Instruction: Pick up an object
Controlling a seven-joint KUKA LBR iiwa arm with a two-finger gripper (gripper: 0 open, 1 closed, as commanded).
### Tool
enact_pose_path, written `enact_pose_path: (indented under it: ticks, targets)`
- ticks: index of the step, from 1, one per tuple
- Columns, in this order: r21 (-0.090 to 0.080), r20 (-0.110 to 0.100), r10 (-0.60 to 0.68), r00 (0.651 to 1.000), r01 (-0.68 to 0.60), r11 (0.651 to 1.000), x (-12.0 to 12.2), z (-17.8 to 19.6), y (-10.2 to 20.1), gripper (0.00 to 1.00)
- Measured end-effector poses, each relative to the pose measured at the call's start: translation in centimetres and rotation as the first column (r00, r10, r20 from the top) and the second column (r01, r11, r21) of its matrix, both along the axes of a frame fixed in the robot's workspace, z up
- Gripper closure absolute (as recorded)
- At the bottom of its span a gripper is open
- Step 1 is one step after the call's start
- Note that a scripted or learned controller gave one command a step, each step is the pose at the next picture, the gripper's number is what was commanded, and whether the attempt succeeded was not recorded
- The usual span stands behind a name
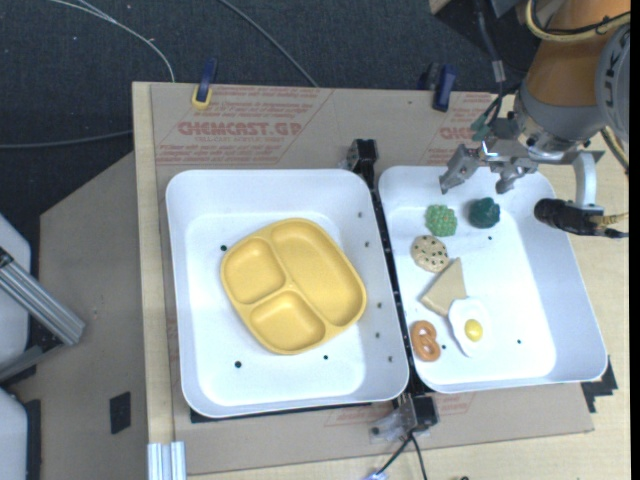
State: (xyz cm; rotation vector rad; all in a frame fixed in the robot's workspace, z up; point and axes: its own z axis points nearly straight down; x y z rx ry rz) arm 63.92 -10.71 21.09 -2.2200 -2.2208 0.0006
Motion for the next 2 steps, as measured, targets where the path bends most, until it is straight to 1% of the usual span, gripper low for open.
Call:
enact_pose_path:
  ticks: [1, 2]
  targets:
    - [0.0, -0.004, 0.0, 1.0, 0.0, 1.0, -0.4, -5.9, 0.7, 0.0]
    - [0.0, -0.002, -0.001, 1.0, 0.001, 1.0, 0.3, -10.5, 0.1, 0.0]
